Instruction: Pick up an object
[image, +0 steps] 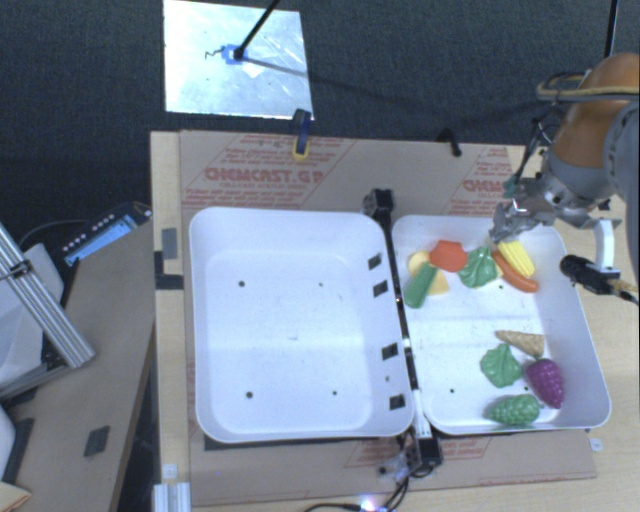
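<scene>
Gripper (512, 225) over yellow corn (517, 258) in right bin (585, 330), open/shut unclear. 9 toy foods there; left bin (290, 320).

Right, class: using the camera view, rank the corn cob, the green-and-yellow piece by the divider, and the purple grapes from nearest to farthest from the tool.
1. Corn cob: just below the tool, at the far end of the right bin.
2. Green-and-yellow piece: to the tool's left in the picture, beside the divider.
3. Purple grapes: at the near end of the bin, farthest.
</scene>
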